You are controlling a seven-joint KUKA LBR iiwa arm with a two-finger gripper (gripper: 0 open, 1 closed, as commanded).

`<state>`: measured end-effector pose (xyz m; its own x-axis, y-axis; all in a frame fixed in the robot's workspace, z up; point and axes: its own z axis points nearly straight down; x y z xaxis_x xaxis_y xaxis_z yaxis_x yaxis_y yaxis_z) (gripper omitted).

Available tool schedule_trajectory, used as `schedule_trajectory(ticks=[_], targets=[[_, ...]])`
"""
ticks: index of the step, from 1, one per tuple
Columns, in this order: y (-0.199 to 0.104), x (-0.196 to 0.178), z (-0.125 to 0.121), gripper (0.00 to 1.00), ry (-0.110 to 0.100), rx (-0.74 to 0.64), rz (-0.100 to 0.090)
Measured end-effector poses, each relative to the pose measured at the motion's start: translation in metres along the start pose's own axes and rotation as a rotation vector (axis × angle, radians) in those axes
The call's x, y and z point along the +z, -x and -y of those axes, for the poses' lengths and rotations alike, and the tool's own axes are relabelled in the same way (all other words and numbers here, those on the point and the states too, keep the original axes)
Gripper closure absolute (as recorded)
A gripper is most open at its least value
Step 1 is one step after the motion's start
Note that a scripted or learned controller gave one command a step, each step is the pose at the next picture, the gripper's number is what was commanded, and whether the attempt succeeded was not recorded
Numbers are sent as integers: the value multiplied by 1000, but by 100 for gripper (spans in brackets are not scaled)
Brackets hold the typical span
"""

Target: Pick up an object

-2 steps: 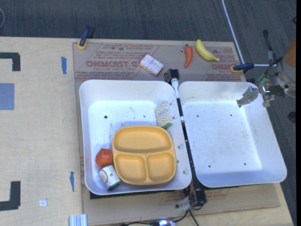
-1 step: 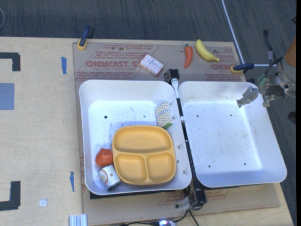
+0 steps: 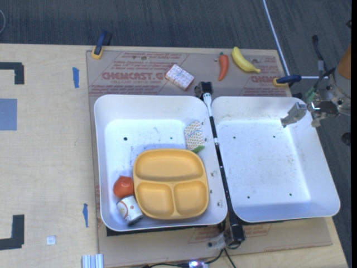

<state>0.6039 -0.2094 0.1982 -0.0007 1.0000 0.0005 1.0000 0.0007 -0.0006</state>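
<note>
The gripper (image 3: 294, 116) hangs at the right bin's (image 3: 312, 205) two o'clock edge; whether its fingers are spread or closed, I cannot tell, and nothing shows between them. In the left bin (image 3: 106, 121), a yellow three-part tray (image 3: 170, 183) fills the five o'clock area. At its eight o'clock lie a red-orange tomato (image 3: 123, 186) and a small white can (image 3: 128, 210); a patterned packet (image 3: 194, 135) sits at its one o'clock.

A robotics lab: a plywood tabletop (image 3: 39, 166) marked with blue tape (image 3: 75, 77) and black squares, a printed board (image 3: 139, 71) clamped (image 3: 100, 43) to it, two white bins (image 3: 106, 116) side by side, cables (image 3: 223, 244) trailing, grey carpet (image 3: 167, 10) beyond.
</note>
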Motion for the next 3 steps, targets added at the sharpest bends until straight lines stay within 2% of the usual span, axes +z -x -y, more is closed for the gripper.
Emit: schedule_trajectory(ticks=[1, 2, 3], targets=[[0, 0, 0, 0, 0, 0, 0], [-24, 112, -29, 0, 4, -1, 1], [14, 70, -59, 0, 4, 0, 1]])
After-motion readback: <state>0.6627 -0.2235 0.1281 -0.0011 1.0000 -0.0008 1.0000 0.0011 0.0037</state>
